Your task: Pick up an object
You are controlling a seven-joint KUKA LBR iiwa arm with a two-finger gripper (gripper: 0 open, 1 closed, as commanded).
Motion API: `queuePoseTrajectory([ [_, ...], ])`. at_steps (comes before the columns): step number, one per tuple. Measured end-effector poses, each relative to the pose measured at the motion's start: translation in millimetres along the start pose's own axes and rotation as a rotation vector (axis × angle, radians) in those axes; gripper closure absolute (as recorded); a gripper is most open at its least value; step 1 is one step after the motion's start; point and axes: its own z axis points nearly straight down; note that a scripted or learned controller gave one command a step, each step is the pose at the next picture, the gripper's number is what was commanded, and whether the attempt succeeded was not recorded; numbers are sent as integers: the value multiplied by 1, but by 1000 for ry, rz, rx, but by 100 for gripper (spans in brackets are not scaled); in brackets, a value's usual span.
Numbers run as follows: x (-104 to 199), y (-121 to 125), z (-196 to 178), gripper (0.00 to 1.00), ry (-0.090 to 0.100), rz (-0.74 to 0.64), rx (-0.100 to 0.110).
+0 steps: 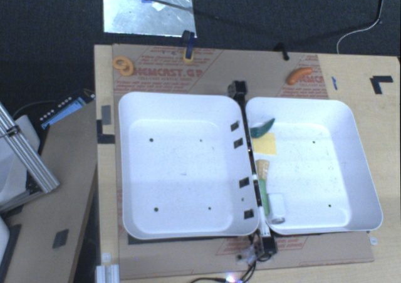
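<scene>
1. I cannot tell the state of the hand from my camera.
2. In the right bin (351,150), against its left wall, I see a teal piece (263,127), a yellow card (264,144), a green stick (264,195) and a clear item (276,207).
3. The left bin (182,163) sits beside it on the worktop (207,66).
4. An orange ring (123,66) lies near the worktop's far left corner.

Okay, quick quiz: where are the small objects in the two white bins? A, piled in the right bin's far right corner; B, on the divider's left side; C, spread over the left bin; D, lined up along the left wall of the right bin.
D: the yellow square, the teal piece and the green item all lie along the left wall of the right bin, next to the divider.
</scene>
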Motion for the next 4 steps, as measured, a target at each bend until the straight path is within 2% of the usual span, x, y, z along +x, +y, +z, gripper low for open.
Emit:
queuePoseTrajectory([
  [1, 7, -37, 0, 100, 3, -5, 1],
  [2, 56, -74, 56, 100, 6, -11, 7],
  [3, 1, -76, 21, 100, -1, -1, -3],
  [4, 4, -75, -1, 100, 2, -9, -1],
])
